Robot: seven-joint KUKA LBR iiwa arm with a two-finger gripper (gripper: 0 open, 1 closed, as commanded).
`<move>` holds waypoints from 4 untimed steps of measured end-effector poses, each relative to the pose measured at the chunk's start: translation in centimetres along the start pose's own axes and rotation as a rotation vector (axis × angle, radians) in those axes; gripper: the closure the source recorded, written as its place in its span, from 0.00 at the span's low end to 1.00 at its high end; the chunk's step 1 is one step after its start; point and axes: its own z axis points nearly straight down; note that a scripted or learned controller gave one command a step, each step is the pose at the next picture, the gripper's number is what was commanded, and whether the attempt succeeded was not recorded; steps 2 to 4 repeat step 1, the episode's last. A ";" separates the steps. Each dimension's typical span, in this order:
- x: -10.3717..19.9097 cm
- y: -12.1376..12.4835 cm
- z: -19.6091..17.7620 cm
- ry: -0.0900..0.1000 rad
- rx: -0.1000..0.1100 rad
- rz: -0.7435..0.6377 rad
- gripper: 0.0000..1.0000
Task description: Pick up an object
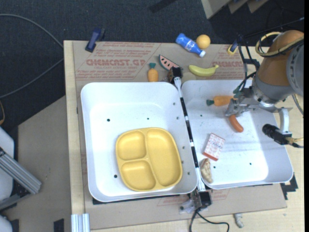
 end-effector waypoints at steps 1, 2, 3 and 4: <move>7.3 2.8 1.2 0.001 -0.008 -0.003 1.00; 7.3 2.8 1.2 0.001 -0.008 -0.003 1.00; 7.3 2.8 1.2 0.001 -0.008 -0.003 1.00; 7.3 2.8 1.2 0.001 -0.008 -0.003 1.00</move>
